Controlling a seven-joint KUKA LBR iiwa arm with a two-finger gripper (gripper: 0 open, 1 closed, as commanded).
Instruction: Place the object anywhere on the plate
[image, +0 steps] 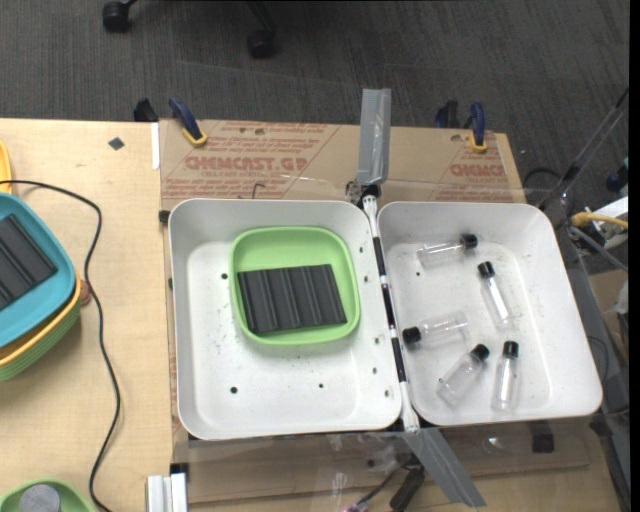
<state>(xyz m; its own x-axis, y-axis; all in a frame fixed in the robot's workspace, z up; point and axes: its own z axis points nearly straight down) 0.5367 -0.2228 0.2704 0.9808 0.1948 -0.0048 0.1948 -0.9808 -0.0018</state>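
Here, five clear vials with black caps lie scattered in the right bin (568, 330), well apart from the green plate (296, 241): one (445, 250) near the far edge, one (493, 291) below it, one (434, 331) by the bin's left wall, and two (462, 372) (507, 375) near the front edge. The plate sits in the far half of the left bin (200, 385) and carries a dark ribbed slab (295, 298). Whether the pincer is released or clenched, I cannot tell.

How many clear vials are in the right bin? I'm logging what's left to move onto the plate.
5, all in the right bin: one at the top, one right of centre, one at the left wall, and two near the front, and. None looks hidden.
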